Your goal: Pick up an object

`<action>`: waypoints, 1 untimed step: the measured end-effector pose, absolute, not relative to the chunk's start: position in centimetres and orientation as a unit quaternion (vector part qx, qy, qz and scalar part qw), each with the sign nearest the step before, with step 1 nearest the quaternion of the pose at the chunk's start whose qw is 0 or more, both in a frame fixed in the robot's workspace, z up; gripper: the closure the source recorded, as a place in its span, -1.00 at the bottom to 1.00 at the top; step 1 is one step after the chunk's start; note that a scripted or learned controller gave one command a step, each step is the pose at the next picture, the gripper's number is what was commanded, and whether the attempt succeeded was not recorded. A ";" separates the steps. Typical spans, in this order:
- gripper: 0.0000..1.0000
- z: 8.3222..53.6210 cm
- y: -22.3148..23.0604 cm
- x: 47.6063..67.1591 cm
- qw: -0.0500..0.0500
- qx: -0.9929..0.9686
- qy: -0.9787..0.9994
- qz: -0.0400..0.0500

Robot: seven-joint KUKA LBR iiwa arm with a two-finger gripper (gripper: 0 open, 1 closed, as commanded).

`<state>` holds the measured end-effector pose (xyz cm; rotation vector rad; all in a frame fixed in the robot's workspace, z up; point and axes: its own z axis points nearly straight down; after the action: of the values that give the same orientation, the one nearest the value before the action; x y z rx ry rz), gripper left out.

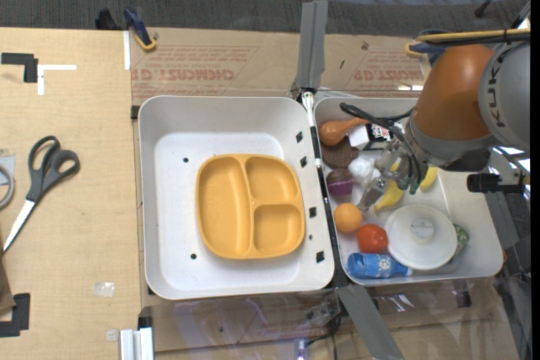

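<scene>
A pale wooden bench (67, 265) carries two shallow white plastic bins side by side. Nearest in the right bin (485, 261) lie a blue plastic bottle (377, 266), a red tomato-like ball (372, 238), a round white lid (421, 236) and an orange ball (348, 217). The small round toys look light, stiff and slippery, probably best pinched across the middle. Beyond them, the gripper (377, 185) hangs low beside a yellow banana (391, 196); whether its jaws are open I cannot tell. The left bin (160, 181) holds a yellow three-compartment plastic tray (250, 205).
</scene>
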<state>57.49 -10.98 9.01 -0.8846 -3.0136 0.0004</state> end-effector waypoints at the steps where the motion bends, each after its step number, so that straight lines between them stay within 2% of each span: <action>1: 1.00 9.8 -11.0 57.6 0.000 -0.282 -0.959 0.000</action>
<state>57.56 -11.01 9.78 -0.8860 -3.0134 0.0005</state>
